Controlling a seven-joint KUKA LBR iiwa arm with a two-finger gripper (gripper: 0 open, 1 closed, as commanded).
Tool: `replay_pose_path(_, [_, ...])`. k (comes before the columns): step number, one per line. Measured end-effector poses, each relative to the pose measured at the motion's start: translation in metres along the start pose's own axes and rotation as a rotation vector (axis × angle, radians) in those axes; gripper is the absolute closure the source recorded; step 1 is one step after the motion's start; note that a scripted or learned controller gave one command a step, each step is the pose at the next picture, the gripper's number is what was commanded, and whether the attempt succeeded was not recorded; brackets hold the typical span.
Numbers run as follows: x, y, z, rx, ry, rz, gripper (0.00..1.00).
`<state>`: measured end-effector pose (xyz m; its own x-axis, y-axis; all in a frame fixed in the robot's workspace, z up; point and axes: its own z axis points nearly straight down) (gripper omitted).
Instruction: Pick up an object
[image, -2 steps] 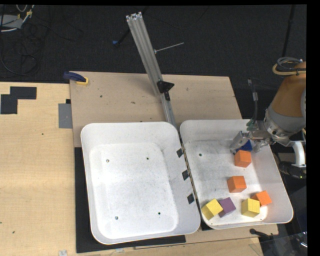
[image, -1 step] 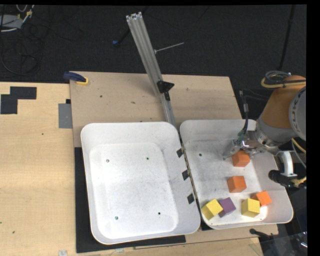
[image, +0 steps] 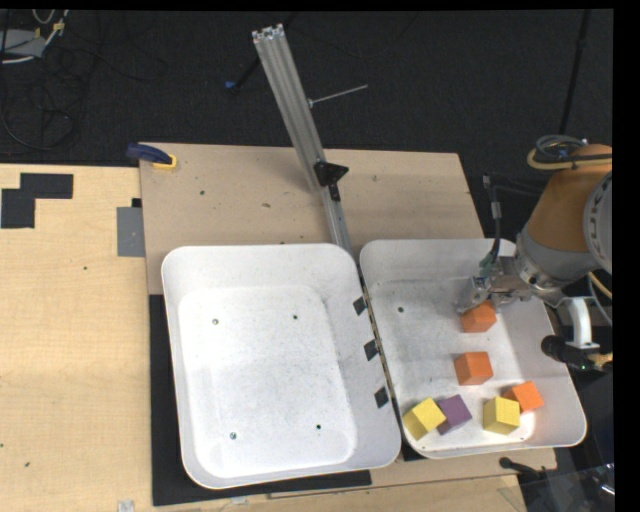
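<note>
Near edge of table (image: 80, 330): two shallow white bins side by side. Left bin (image: 180, 275) showed bare white floor w/ a few dark specks. Right bin (image: 420, 260) carried all the blocks.

Along right bin's near edge, left to right: yellow block (image: 424, 417) touching purple block (image: 455, 411); then second yellow block (image: 501, 414) touching small orange block (image: 527, 396) at the near right corner. Just behind these, approx. mid-bin, a lone orange block (image: 473, 367), apart from the rest.

Further back, toward right bin's far right part, another orange block (image: 479, 318) sat directly under the gripper (image: 484, 297). Gripper was down in the bin, its tip at or on that block's top. Could not tell whether fingers were spread or closed, nor whether block sat between them; block looked to be resting on bin floor.

Arm (image: 565, 225), grey w/ orange band, came in over right bin's right edge.

Far side of table: slanted aluminium rail (image: 295, 110) rising from between the bins; blue-and-yellow clamp (image: 152, 155) at table's far left corner. Black floor w/ cables beyond.
</note>
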<state>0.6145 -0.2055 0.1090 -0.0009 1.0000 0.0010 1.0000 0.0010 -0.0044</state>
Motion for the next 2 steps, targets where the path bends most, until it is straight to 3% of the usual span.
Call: replay_pose_path(2, [-0.001, 0.008, -0.12, -0.008, -0.003, -0.001, 1.0])
